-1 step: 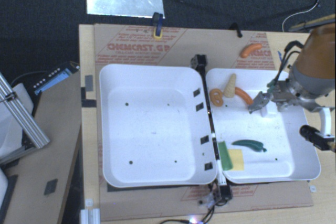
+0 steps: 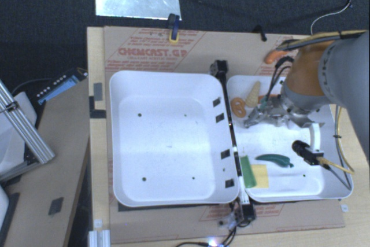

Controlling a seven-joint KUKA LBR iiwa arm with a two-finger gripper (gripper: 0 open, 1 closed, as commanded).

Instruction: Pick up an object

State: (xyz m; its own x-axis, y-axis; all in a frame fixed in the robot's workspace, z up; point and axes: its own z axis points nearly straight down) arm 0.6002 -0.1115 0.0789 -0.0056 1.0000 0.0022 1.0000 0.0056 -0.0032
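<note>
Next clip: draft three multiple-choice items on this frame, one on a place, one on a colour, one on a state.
1. The gripper is over which bin?
A. left bin
B. right bin
C. neither

2. The curved object near the right bin's front is
A. red
B. white
C. green

3. The pretzel is
A. lying on the bin floor
B. lifted in the air
C. outside the bins

Key: B, the arm reaches into the right bin; C, it reads dark green; A, it lies flat beside the cone.

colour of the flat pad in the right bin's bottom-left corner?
Sponge pad: green strip on the left, yellow body. Clearest in the camera view.
</note>
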